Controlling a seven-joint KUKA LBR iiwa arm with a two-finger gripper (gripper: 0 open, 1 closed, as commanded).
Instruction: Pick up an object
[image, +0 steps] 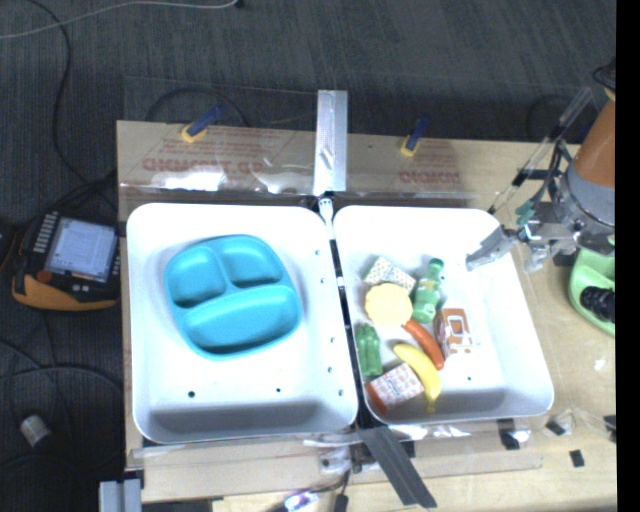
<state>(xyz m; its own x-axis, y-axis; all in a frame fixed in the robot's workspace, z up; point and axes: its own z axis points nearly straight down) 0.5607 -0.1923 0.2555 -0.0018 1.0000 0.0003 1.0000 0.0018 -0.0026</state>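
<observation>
2 shallow white bins sit side by side on the bench. The left white bin (150, 330) carries a blue plastic divided plate (233, 293); the right white bin (510, 340) holds a loose cluster of toy food toward its left half. In that cluster are a pale yellow round disc (388, 303), a small green bottle (430, 290), a curved yellow plastic banana (420, 368), an orange-red carrot-like stick (424, 343), a green pickle-shaped piece (369, 349), and a small white carton with orange print (456, 331).

The arm's two-finger gripper (487, 250) hovers over the upper right part of the right bin, above bare bin floor, with nothing between its fingers. Whether the fingers are apart or together I cannot tell; from this angle they read as a single grey tip.

The relation that matters: every candidate lies to the camera's left of the gripper and lower in the frame, well apart from it. Nearest are the green bottle, its long axis running roughly up-down in the picture, and the white carton just beyond it. The banana lies farther, its long axis slanting toward the bin's near edge. My judgement is that the pick is not yet begun, and the bottle looks the shortest reach.
</observation>
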